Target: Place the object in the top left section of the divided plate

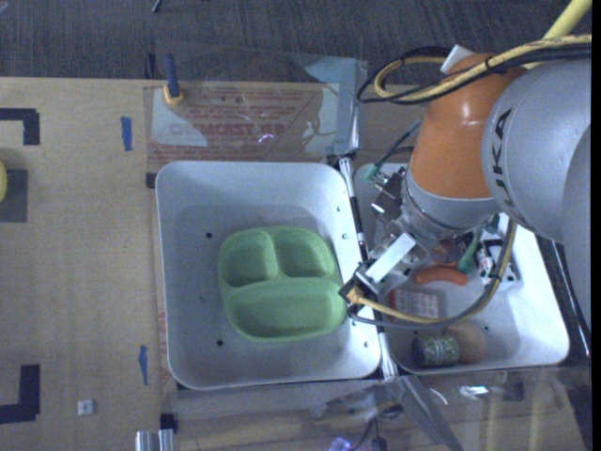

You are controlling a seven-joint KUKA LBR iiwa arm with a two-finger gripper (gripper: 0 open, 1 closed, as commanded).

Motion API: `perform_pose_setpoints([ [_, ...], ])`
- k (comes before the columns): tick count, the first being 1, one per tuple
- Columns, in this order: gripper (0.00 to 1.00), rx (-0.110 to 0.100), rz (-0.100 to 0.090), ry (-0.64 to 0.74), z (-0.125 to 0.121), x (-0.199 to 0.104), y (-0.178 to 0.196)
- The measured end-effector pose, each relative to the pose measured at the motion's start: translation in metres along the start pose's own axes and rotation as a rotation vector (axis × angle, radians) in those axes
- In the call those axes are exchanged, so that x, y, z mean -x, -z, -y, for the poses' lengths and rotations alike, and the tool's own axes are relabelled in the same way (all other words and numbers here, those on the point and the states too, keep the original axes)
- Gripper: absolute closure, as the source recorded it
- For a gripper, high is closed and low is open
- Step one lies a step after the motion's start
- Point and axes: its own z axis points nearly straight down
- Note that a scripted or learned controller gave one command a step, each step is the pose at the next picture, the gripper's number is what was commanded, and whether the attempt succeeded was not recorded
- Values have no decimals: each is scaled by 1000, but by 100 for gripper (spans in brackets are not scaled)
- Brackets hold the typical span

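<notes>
We identify one divided plate [279, 285]: green, rounded, moulded into three compartments, with two small ones along its upper edge in the view and one large one along its lower edge. It lies flat near the middle of the left bin [188, 205]. We count two white bins on the bench [75, 280]. The right bin [540, 332] holds four loose items under the arm: one orange piece [438, 275], one pale printed packet [418, 303] just below it, one dark green can [434, 349], and one tan rounded item [471, 340] just beside the can. The tool [457, 250] hangs over the right bin, above the orange piece. The wrist hides it, so we cannot tell its state.
</notes>
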Motion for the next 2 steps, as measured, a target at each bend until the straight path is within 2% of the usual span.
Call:
perform_pose_setpoints([
  [1,100,-4,2,7,56,-30,-46],
  [2,0,-3,1,5,55,-30,-46],
])
